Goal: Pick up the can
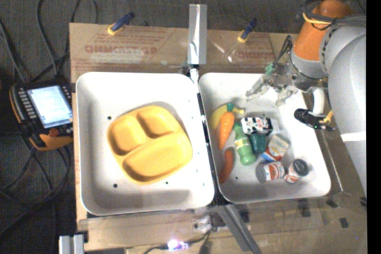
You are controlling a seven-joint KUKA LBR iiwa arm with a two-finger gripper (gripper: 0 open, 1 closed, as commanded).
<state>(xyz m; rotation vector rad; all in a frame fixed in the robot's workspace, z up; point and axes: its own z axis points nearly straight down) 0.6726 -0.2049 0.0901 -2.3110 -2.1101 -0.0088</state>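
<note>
In the right bin (324,186), the can (271,172) lies well apart from the spread-fingered, unladen claw (271,90).

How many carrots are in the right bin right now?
2. One carrot lies at the bin's left side beside the banana; a second carrot lies just below it, near the left wall. Others may be hidden under clutter.

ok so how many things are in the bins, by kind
yellow divided tray: 1
carrots: 2
banana: 1
green bottle: 1
cans: 2
small packets or boxes: 2
total: 9
</note>
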